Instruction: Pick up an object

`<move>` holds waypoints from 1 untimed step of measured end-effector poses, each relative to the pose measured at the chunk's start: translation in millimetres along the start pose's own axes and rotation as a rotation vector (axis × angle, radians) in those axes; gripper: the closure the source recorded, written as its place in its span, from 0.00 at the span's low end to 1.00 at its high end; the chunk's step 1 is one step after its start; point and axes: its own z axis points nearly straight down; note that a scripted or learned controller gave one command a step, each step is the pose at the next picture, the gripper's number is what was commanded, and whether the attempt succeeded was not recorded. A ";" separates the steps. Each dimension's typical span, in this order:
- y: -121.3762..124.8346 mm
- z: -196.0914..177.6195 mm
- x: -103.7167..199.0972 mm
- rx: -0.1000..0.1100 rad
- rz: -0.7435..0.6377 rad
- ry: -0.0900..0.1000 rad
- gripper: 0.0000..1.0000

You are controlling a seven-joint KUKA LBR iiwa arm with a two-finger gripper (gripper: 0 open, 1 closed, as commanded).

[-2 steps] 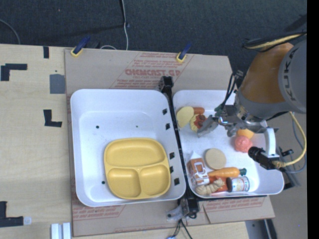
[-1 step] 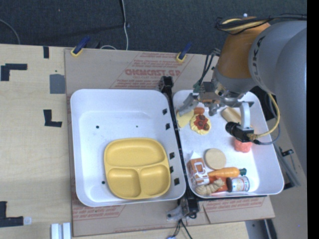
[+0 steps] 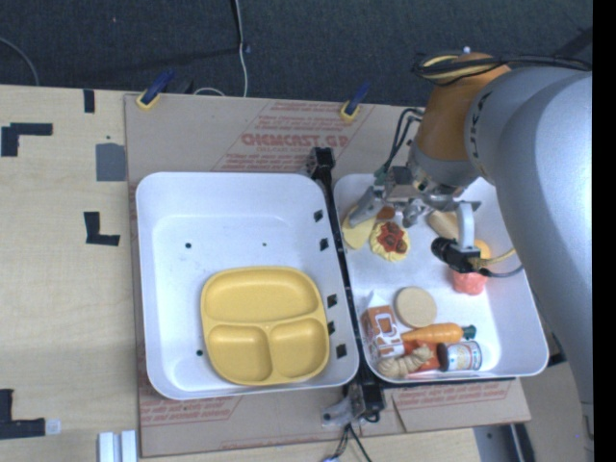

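Grey arm (image 3: 539, 142) over right bin (image 3: 525, 340); yellow tray (image 3: 262, 323) in left bin (image 3: 168, 248).

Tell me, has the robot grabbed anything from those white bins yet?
Not visibly. The gripper is down in the right bin, just above a yellow and red toy food piece, but nothing shows between its fingers. The cookie and orange bottle lie untouched. Grasping and lifting remain.

A robotics lab: a taped wooden bench (image 3: 58, 287) carries clamped cardboard (image 3: 279, 138) under two white bins (image 3: 154, 258), cables (image 3: 236, 27) trailing behind.
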 end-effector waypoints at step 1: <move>15.2 22.6 -12.3 -0.001 -0.001 0.001 0.00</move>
